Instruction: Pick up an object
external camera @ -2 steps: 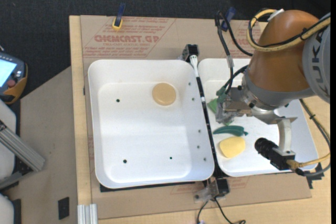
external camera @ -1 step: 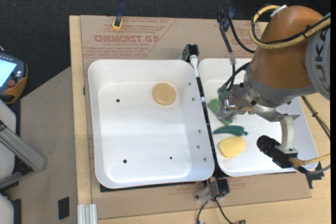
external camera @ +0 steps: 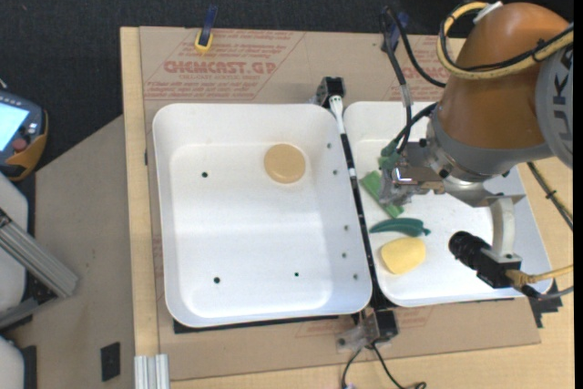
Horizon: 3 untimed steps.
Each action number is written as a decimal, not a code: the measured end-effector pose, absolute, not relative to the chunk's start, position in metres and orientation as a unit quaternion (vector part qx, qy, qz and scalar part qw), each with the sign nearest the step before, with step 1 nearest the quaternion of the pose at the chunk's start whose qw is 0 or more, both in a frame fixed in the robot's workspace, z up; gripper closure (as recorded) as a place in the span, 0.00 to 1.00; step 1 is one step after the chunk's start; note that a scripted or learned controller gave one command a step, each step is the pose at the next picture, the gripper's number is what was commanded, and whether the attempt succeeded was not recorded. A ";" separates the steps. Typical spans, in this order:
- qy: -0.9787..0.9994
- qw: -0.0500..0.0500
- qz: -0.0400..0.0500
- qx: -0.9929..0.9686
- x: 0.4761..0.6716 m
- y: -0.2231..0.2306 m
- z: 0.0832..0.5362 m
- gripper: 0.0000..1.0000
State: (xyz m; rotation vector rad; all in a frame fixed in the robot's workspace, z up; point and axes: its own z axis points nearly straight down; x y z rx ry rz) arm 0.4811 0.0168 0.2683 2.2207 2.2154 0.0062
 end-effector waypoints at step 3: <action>0.709 0.001 0.002 0.705 0.479 0.106 0.536 1.00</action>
